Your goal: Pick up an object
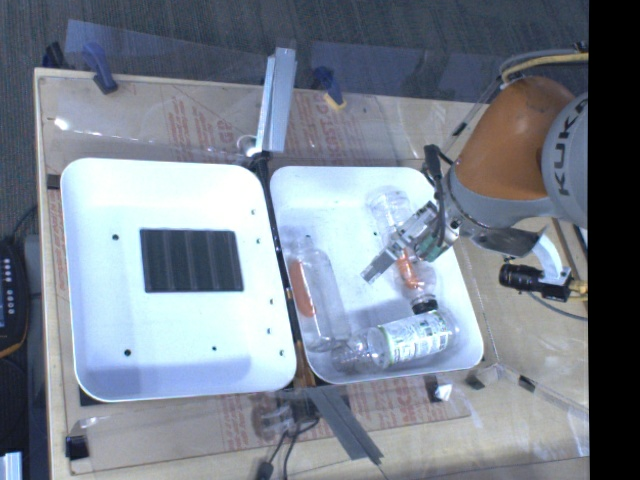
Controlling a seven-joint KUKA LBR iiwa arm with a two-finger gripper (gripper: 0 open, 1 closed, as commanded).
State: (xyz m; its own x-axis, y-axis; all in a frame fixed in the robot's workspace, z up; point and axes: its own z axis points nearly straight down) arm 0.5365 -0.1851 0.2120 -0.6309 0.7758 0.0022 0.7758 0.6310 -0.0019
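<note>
bins: two, side by side; left bin (pixel 160 363), right bin (pixel 330 183)
bottles: three clear ones in the right bin; one (pixel 318 293) left, one (pixel 400 343) near, one (pixel 390 208) far
gripper (pixel 395 258): over the right bin; grip state cannot be told

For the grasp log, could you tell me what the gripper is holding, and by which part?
It cannot be told: the gripper sits low in the right bin among clear bottles.
</note>
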